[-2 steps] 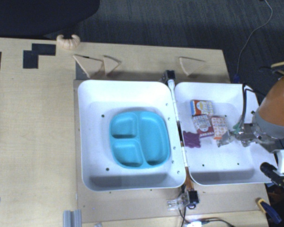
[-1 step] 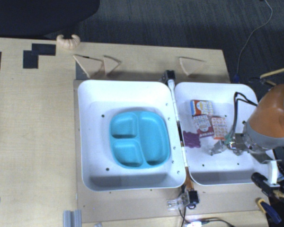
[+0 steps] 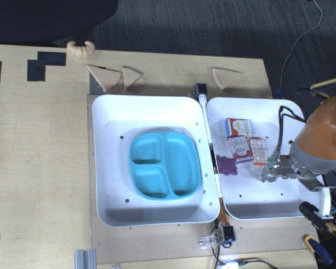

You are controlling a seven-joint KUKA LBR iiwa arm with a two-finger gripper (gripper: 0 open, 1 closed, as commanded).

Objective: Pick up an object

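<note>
In the right bin [image 3: 252, 209] lie several small things: a white carton with blue and orange print [image 3: 238, 127], a red-and-white packet [image 3: 240, 148], a second red-and-white packet [image 3: 258, 149] beside it, and a flat purple piece [image 3: 227, 165] near the bin's left wall. My gripper [image 3: 273, 173] hangs low over the right bin, just right of and below the second packet. Nothing shows in its grasp. The arm's orange band [image 3: 325, 129] sits above the bin's right edge. A blue divided plate [image 3: 165, 164] lies in the left bin [image 3: 109, 150].
A narrow ridge [image 3: 209, 144] parts the two bins. Cables and a connector [image 3: 221, 237] lie at the front of the bench. A black cable [image 3: 280, 128] loops over the right bin by the wrist. Wooden bench surface [image 3: 39, 167] stretches to the left.
</note>
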